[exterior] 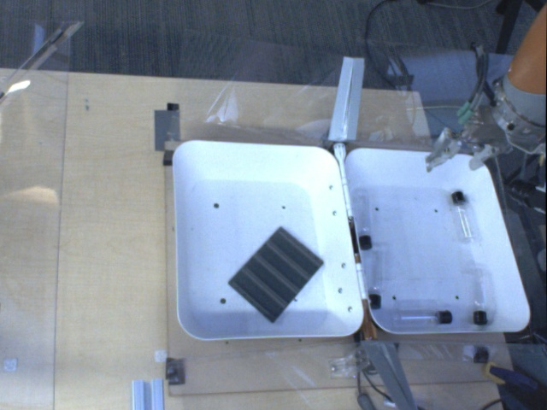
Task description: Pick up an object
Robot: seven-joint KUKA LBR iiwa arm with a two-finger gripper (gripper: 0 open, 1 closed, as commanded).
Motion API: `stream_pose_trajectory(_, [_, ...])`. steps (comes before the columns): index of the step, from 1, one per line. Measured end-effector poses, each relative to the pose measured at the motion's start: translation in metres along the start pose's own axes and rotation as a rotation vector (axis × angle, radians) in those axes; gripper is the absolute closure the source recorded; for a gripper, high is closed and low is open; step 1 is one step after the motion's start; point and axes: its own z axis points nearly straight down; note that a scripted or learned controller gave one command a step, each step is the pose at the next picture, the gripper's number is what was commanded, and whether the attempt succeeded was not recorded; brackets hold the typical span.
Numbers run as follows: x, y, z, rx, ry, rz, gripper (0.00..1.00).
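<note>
A: Where does the dark grey ribbed rectangular pad (276,273) lie?

B: It lies flat and turned at a slant on the floor of the left shallow white bin (198,178), toward that bin's near right part.

A: And the arm's silver two-finger gripper (460,146)?

B: It hangs over the far edge of the right shallow white bin (504,254), well apart from the pad, its fingers spread with nothing between them.

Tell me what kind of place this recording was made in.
Probably a robotics lab's picking cell: two white bins fixed side by side on a wooden bench, a grey arm with its gripper over the right bin's far edge, cables on carpeted floor.
</note>
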Motion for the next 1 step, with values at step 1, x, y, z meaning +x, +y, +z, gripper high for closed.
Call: stream_pose_trajectory(1, [-0.037,0.0478,0.1766,-0.005,-0.002,-0.091,0.0])
